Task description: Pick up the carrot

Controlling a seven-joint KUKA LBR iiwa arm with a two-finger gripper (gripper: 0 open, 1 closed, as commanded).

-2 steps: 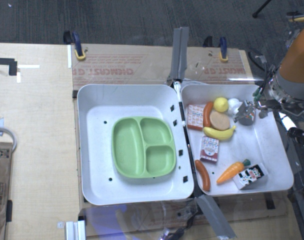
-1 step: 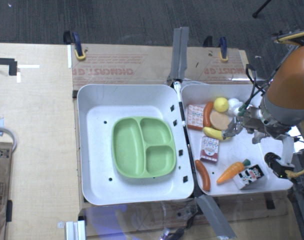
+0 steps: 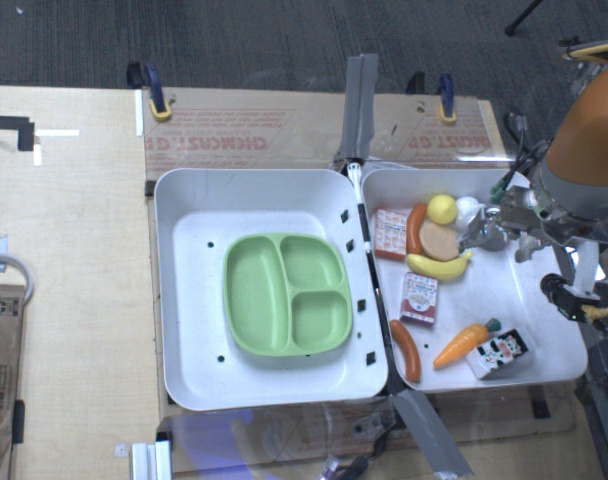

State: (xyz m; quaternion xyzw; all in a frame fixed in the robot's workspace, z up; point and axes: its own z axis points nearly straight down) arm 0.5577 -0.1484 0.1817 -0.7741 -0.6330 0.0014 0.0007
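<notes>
The carrot (image 3: 461, 344) lies slanted at the lower right of the frame beside a small carton (image 3: 498, 353); I cannot tell my jaws' (image 3: 481, 230) state, and should descend across its middle, clear of the carton.

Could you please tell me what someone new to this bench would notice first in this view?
Probably the green divided plate in the middle of the left bin. Next, the bright cluster of toy food in the right bin: a carrot near its front, a banana and a lemon further back. The pincer hovers beside the lemon.
</notes>
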